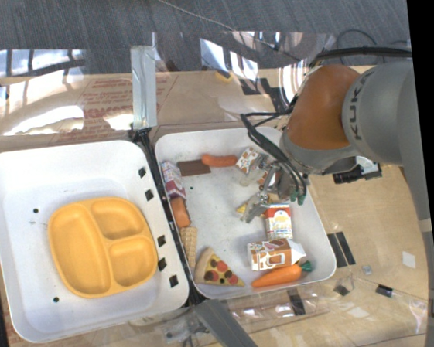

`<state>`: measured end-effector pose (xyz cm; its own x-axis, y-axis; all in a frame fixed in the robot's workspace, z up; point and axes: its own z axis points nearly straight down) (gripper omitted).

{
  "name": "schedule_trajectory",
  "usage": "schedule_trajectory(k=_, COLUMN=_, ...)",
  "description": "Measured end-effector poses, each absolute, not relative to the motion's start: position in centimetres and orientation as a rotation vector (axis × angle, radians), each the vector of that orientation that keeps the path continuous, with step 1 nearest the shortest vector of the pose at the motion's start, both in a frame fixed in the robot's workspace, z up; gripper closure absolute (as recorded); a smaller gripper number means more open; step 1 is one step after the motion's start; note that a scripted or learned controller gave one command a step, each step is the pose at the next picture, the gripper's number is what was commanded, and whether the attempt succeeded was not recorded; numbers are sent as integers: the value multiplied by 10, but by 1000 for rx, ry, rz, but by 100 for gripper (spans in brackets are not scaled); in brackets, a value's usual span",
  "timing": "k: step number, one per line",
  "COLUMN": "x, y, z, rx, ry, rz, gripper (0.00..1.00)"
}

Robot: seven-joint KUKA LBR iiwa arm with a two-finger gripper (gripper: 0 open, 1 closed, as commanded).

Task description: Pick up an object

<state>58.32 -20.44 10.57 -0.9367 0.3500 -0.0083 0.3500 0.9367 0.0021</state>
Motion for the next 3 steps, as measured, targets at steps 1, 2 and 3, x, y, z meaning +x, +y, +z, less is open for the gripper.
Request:
schedule_trajectory(k=1, x=559, y=-207, z=94, rx=804, ry=3033, rz=3, gripper=0)
schedule_trajectory(k=2, x=561, y=-196, z=93, rx=865, ry=3019, rz=2, gripper=0)
schedule_trajectory(k=3, x=604, y=-163, z=92, rx=903, ry=3008, rz=2, gripper=0)
